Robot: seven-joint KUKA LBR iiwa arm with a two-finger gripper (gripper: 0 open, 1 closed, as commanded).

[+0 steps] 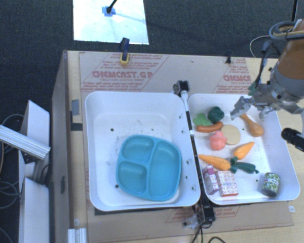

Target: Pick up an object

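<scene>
1. A can (pixel 270 184) and boxes (pixel 220 181) lay at the right bin's (pixel 286 158) near edge.
2. Carrots (pixel 216 162) sat mid-bin; a blue plate (pixel 149 168) filled the left bin (pixel 101 135).
3. The gripper (pixel 253 107) hovered over the far corner, fingers spread, empty, beside a drumstick (pixel 253 125).

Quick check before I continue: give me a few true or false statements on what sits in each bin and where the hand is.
1. The blue divided plate lies in the left bin. True.
2. The green can stands in the left bin. False: it is at the right bin's near right corner.
3. The hand hangs over the right bin's far side. True.
4. The hand is clamped on the carrot. False: the carrot lies apart from it on the bin floor.
</scene>
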